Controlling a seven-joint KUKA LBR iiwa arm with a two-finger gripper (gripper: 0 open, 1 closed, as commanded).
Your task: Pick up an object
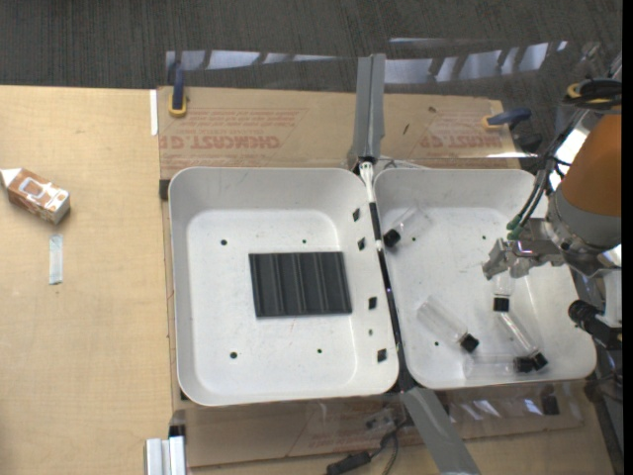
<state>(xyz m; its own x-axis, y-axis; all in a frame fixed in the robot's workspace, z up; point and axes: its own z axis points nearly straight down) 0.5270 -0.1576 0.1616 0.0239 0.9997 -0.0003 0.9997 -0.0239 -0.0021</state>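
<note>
Now | claw [502, 273] low in right bin [435, 188] | grip state unclear, possibly over clear tube [514, 331]

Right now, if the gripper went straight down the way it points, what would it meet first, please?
Probably the clear tube with a black cap lying just below the gripper in the right bin, though depth is hard to judge.

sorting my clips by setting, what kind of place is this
Probably a robotics lab bench set up for bin picking: two shallow white bins sit side by side on cardboard, and a grey arm with an orange band reaches over the right bin.
</note>
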